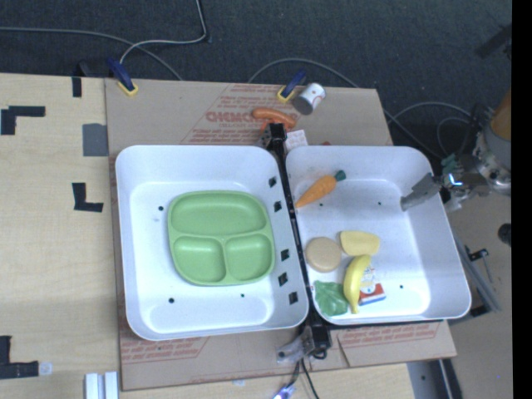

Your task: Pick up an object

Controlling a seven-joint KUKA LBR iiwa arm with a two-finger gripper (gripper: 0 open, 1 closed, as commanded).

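Note:
The right bin (416, 248) holds an orange carrot (318, 189) with a green top near its back left. A round tan piece (323, 253), a yellow lump (359, 243), a banana (357, 282) and a green leafy piece (330, 298) cluster at its front left. A small red and white item (374, 293) lies beside the banana. My gripper (418, 194) hangs over the right bin's right side, apart from all these objects, with nothing seen in it.
A green divided plate (222, 237) lies in the left bin (141, 223). Behind the bins lie an orange sausage-shaped toy (273, 115), a small white cylinder (309, 98) and two blue-yellow clamps. The arm (490, 160) enters from the right.

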